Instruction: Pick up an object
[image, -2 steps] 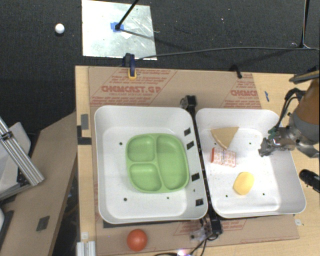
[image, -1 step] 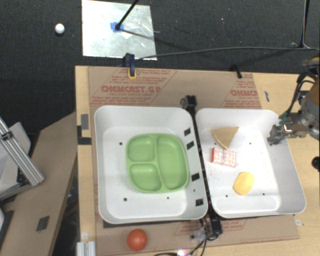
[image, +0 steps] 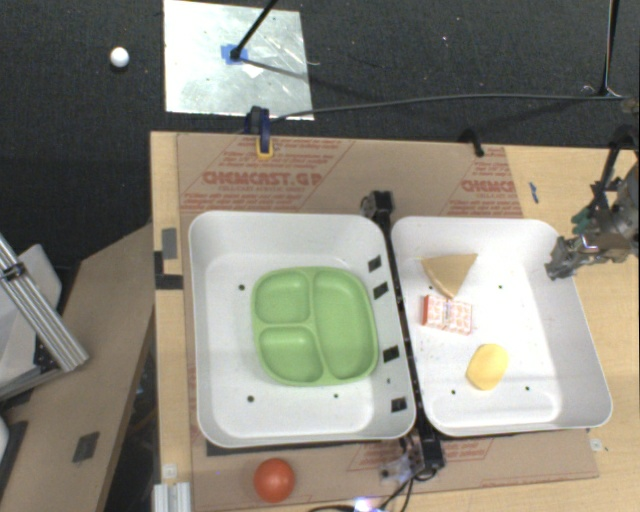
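The right bin (image: 570, 330) holds three objects: a tan wedge-shaped piece (image: 451, 271) near its back, a small red and white packet (image: 448, 314) just in front of it, and a yellow lemon-like object (image: 487, 366) nearer the front. My gripper (image: 562, 260) hangs at the right bin's far right rim, well to the right of all three objects, with nothing visible in it. The arm enters from the right edge.
The left bin (image: 215, 250) holds a green divided plate (image: 314, 324). A red ball (image: 274, 479) lies on the bench in front of the left bin. A black clip strip (image: 388, 300) runs between the bins. Cables cross the dark floor behind the bench.
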